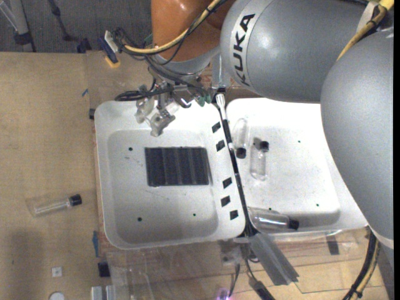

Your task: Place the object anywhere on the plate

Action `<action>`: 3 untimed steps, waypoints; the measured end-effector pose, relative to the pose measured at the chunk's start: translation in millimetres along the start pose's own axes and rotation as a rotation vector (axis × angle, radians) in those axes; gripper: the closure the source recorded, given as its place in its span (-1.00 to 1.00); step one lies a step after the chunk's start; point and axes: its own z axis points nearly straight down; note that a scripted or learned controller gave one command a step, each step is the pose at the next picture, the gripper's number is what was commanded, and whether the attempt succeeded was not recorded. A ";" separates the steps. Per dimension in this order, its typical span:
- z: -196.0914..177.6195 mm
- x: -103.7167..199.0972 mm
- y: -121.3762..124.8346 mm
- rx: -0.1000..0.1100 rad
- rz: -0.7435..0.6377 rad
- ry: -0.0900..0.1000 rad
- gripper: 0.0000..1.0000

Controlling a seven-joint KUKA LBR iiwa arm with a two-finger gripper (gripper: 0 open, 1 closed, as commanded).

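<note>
Vials: two clear plastic tubes with black caps (259, 158) lie in the right bin (312, 136), near the divider; a third (275, 220) rests at its near rim.
Plate: dark ribbed rectangle (177, 166), flat in the left bin (119, 224), open white floor all round.
Pincer: (156, 119) above the left bin's far rim, well apart from the vials; grip cannot be told.
Desk: tan board (44, 117); one stray vial (54, 203) left of the bins.
</note>
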 end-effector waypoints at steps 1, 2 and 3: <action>95.4 1.9 -0.6 0.000 0.213 0.006 1.00; 18.1 0.1 0.2 0.000 -0.208 0.000 1.00; -16.2 15.3 -22.5 0.002 0.208 0.000 1.00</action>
